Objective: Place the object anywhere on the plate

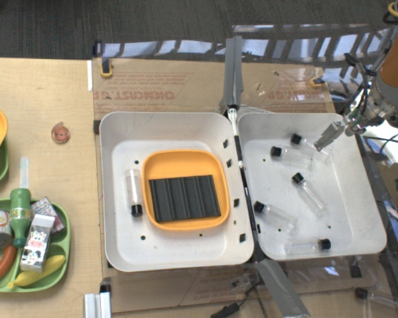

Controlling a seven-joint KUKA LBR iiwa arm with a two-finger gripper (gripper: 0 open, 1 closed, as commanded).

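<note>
A small see-through tube with a black cap (132, 189) is being seen in the left white bin (113, 244). It is lying flat, just beside the left rim of the round orange plate with a dark ridged pad in it (184, 163). The tube is not lying on the plate. Its long side is running along that rim, from the far side of the bench toward the near side. Its black cap is being pointed toward the near side.

More see-through tubes with black caps (310, 194) are being seen scattered well to the right of the plate, in the right white bin (371, 204). They are being pointed many different ways.

The grey gripper (324, 141) is being held over the far right part of that bin, well apart from the plate and near two of the tubes. It cannot be told whether the gripper is spread or pressed together, and nothing is being seen pinched in it.

Both bins are being held up by brown cardboard (159, 88). Well to the left of the plate, a green tray of toy food (26, 244) is sitting on a light wooden table (40, 91). Dark carpet (186, 8) is being seen past the far side.
</note>
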